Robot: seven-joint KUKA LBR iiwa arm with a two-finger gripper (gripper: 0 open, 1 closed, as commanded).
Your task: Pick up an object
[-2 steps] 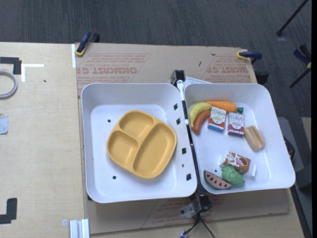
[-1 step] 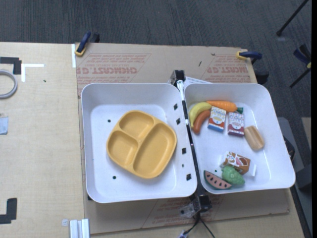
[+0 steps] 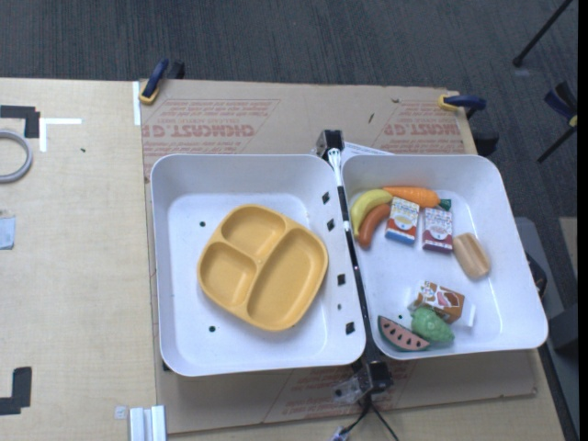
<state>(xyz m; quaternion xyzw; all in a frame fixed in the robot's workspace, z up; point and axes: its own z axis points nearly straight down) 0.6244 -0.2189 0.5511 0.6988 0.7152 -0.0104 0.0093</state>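
Observation:
The right bin (image 3: 501, 200) holds several toy foods. At its back left lie a yellow banana (image 3: 367, 201), a brown sausage (image 3: 369, 223) and an orange carrot (image 3: 412, 194). Two small cartons (image 3: 402, 221) (image 3: 437, 229) stand beside them, and a tan bread piece (image 3: 471, 254) lies to their right. Near the front lie a watermelon slice (image 3: 401, 335), a green vegetable (image 3: 433, 325) and a small printed pack (image 3: 439, 299). The left bin (image 3: 175, 200) holds a yellow divided plate (image 3: 263, 266).
Both bins rest on a brown cardboard sheet (image 3: 230, 122) held by clamps (image 3: 154, 81) (image 3: 462, 104) at the back. A pale wooden bench top (image 3: 69, 265) lies to the left. Dark floor runs behind and to the right.

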